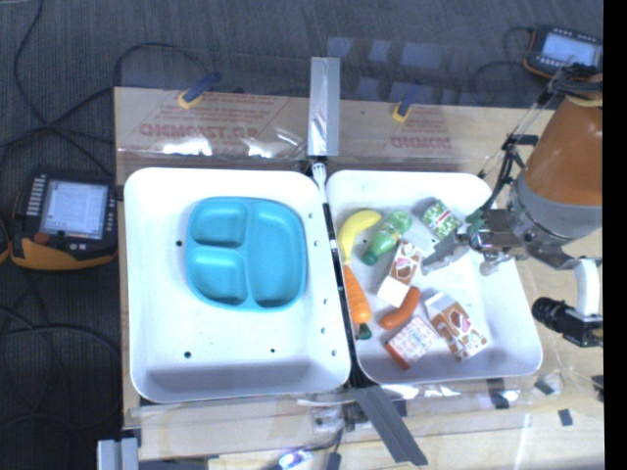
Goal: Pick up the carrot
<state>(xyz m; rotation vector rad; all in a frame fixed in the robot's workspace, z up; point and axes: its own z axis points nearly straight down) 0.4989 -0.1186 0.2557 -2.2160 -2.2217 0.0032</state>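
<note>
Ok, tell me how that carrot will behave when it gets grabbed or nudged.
The carrot looks like a stiff plastic toy, so it probably won't bend. Its round, tapered shape may roll or slip sideways when pinched. It lies against the right bin's left wall, which could block a push or crowd a grasp.

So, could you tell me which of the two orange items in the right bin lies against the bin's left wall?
The carrot: long, tapering, with a green tip, it lies along the left wall. The sausage sits nearer the middle, among the cartons.

One fixed camera looks down at a slant on the bench point(470, 125). Both white bins, the left bin point(157, 351) and the right bin point(509, 331), fit in frame.
</note>
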